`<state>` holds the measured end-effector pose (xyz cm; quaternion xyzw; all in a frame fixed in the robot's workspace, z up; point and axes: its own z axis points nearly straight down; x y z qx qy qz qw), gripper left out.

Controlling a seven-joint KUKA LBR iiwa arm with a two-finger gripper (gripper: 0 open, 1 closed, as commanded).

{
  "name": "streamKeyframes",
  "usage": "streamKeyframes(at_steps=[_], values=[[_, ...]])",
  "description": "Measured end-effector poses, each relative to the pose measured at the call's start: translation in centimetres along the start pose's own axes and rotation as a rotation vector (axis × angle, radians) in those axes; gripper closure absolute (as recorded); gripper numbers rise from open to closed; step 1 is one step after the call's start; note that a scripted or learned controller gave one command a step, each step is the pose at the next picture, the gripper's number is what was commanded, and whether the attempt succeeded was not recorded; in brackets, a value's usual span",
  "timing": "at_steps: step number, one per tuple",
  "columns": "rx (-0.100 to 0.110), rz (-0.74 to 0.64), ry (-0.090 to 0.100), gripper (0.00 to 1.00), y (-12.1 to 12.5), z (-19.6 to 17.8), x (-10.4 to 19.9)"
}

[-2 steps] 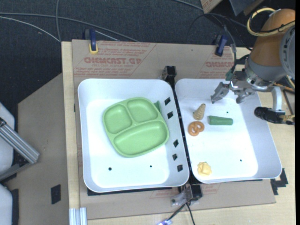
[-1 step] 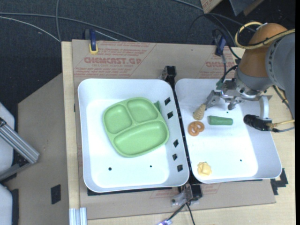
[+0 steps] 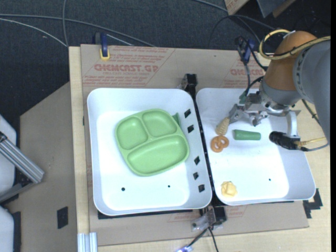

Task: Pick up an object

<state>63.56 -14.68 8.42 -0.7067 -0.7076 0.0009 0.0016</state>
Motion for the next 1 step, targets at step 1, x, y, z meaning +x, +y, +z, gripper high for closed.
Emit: streamKeyframes(at_steps=[1], values=[[-0.004, -0.001, 0.0, 1.0, 0.13, -1.28, 0.02]])
